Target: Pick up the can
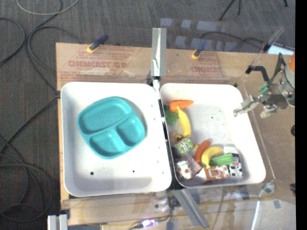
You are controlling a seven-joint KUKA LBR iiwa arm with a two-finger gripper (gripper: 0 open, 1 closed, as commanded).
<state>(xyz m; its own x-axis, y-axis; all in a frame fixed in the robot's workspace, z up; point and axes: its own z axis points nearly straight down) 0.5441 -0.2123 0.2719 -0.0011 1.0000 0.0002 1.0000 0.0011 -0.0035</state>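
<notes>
The can lies among the clutter in the right bin, green-labelled, near the bin's left wall, just below a yellow banana and beside an orange carrot. I judge it rigid, light and smooth-sided, so likely slippery; I would close across its round body, clear of its neighbours. My gripper hangs over the bin's right rim, well apart from the can, holding nothing; whether it is spread or closed I cannot tell. The left bin holds a glossy teal divided plate, hard plastic.
</notes>
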